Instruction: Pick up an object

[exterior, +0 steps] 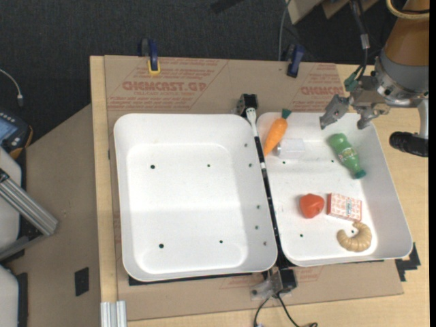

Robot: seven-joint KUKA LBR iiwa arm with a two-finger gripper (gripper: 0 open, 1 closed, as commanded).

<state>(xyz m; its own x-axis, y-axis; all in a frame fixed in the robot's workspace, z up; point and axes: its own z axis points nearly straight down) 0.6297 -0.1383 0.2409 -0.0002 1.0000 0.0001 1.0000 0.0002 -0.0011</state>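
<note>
My gripper (350, 116) hangs open over the back edge of the right bin (388, 182), with nothing between its fingers. Just below and in front of it lies a green bottle (346, 154), tilted toward the right wall. An orange carrot (275, 134) rests at the bin's back left, beside a clear plastic piece (291, 148). Nearer the front sit a red tomato-like object (311, 206), a pink patterned box (345, 208) and a tan croissant (356, 238).
The left bin (136, 182) stands beside the right one, with a black divider strip (262, 169) between them. Blue clamps (151, 55) (294, 59) hold the cardboard base at the back. Cables hang at the upper right.
</note>
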